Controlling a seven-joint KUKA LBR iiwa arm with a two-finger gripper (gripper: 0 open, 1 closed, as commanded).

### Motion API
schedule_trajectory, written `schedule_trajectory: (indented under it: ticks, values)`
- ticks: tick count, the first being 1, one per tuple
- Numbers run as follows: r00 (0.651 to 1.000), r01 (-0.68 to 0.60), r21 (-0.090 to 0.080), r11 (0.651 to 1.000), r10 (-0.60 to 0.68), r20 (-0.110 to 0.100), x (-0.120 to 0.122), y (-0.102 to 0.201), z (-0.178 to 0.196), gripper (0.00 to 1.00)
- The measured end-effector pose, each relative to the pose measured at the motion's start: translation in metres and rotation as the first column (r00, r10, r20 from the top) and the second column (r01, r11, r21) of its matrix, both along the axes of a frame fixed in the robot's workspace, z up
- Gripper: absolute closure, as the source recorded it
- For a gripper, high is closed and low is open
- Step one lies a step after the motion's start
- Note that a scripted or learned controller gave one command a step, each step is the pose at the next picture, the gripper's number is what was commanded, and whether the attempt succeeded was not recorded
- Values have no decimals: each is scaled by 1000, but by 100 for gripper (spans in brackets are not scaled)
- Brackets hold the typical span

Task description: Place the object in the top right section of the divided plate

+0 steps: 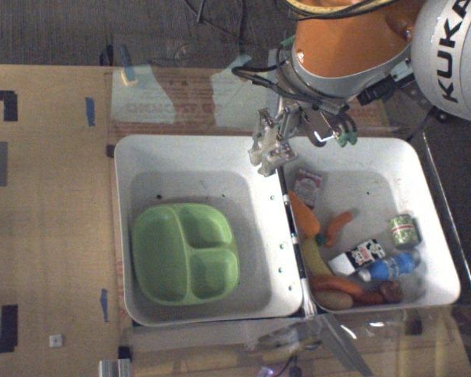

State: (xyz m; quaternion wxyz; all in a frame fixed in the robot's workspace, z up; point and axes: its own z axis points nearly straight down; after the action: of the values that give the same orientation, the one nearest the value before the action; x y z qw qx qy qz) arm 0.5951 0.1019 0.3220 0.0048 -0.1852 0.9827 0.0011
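1. Two bins are seen on the table; the tool hangs above their shared rim, and whether it is spread or pinching cannot be told
2. A clean pick from the toy food in the right bin should be secured first
3. The green divided plate lies in the left bin, glossy and shallow

One fixed camera above the bench, looking down aslant, both white bins in frame
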Motion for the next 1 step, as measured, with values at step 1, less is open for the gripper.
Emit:
schedule_trajectory:
  ticks: [1]
  values:
    - [998, -60, 1, 998, 60, 0, 63, 92, -1, 100]
